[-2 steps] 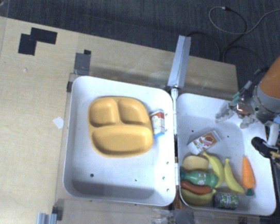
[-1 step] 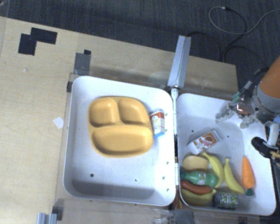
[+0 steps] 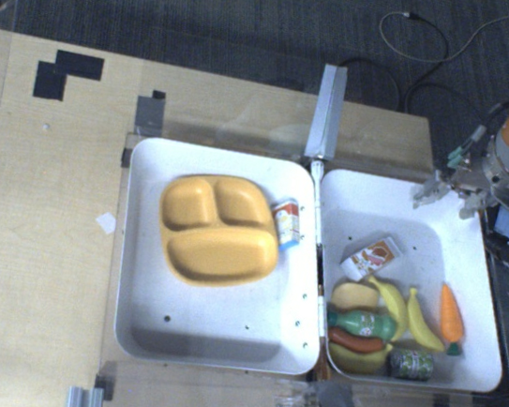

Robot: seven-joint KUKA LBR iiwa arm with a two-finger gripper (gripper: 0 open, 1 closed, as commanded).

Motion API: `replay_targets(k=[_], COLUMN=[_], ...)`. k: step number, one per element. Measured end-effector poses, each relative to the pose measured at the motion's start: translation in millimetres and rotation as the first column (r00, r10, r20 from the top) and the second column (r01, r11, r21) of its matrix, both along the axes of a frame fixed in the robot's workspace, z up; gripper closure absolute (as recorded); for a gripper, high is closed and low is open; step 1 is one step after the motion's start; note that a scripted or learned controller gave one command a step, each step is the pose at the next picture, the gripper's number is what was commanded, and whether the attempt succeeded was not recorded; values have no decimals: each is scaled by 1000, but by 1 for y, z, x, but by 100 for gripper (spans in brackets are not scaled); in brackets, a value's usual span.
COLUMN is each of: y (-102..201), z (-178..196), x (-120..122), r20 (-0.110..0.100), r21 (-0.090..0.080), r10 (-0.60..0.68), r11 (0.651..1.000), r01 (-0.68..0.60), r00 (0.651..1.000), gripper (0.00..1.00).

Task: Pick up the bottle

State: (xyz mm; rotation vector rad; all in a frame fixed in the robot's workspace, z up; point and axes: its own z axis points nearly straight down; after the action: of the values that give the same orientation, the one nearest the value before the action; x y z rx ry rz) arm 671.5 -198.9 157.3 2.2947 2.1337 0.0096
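The gripper (image 3: 448, 191) hovers at the upper right of the frame, above the right bin's (image 3: 494, 310) top edge, fingers spread and pinching nothing. The green bottle (image 3: 364, 323) lies on its side low in that bin, wedged among bananas (image 3: 400, 310), well below and left of the claw. Best approach: drop straight over its middle, jaws across its width, avoiding the crowding fruit.

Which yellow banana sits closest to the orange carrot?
The banana right beside the carrot, curving down the right bin. The other banana lies further left, by the green bottle.
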Motion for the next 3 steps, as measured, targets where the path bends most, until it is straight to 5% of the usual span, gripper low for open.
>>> replay_targets(k=[1,2,3], y=[1,2,5], z=[-67,-54,-69], x=[1,4,0], r20=[-4,8,-2], r21=[5,2,3], r10=[-169,-163,-218], r11=[986,987,976], r01=[169,163,218], r00=[986,987,976], gripper=[0,100,100])
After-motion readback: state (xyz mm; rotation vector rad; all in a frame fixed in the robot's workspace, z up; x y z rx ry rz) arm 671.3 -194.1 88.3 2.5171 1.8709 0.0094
